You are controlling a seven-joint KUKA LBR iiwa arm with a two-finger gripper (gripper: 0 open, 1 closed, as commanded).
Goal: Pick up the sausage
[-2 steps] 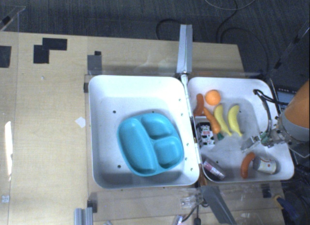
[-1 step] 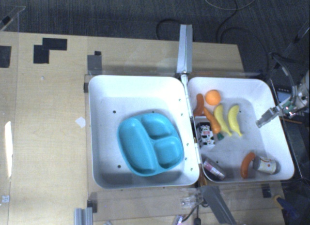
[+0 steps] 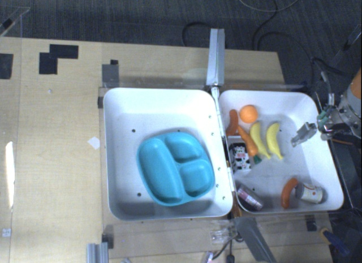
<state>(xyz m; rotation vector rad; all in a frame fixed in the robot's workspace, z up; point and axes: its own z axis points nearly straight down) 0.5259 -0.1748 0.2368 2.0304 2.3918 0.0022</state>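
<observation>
While the left white bin (image 3: 119, 115) holds a blue divided plastic plate (image 3: 176, 167), your orange-red curved sausage (image 3: 289, 192) lies near the right white bin's (image 3: 294, 99) front edge, touching a small grey can (image 3: 310, 193). Two yellow bananas (image 3: 267, 139) lie behind. The gripper (image 3: 305, 134) hovers near the right rim.

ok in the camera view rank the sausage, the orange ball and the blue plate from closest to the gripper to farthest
From the gripper:
1. Sausage, near edge of the right bin.
2. Orange ball, far side of the same bin; close to the sausage's distance.
3. Blue plate, in the left bin.
</observation>
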